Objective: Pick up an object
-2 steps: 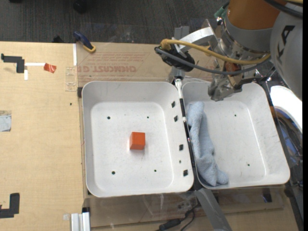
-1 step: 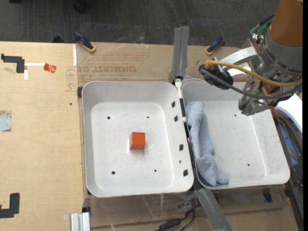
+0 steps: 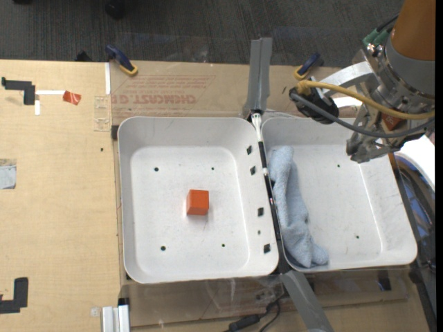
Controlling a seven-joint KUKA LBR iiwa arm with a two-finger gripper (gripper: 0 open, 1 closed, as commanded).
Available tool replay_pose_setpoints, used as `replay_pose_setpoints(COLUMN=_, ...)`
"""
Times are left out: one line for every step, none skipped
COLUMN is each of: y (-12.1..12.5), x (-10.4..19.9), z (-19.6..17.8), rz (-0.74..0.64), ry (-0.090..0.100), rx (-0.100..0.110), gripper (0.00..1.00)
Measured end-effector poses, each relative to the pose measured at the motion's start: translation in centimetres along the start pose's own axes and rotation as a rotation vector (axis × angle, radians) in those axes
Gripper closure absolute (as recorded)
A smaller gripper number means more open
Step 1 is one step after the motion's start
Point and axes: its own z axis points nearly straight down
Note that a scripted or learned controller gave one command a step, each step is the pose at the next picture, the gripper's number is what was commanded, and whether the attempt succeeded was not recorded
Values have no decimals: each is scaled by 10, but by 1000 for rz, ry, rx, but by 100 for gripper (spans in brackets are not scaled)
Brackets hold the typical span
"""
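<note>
While my gripper (image 3: pixel 365 151) hangs over the right bin (image 3: pixel 387 254), the orange block (image 3: pixel 198 203) sits alone in the left bin (image 3: pixel 138 254).

My arm (image 3: pixel 415 33) reaches in from the right, its orange band high at the frame's corner, with cables (image 3: pixel 325 106) looping off the wrist toward the divider between the bins. From this slant I cannot tell whether the gripper is spread or pressed together, and I see nothing caught in it. It hovers near the right bin's far edge, well apart from the block. A crumpled pale blue cloth (image 3: pixel 291 209) lies along the right bin's left wall, just beside the divider. The block rests flat near the middle of its bin's floor.
</note>
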Motion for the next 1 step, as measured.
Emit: replay_pose_setpoints(y=-4, x=-2, z=9, rz=-3, ry=2, rx=4, gripper=100)
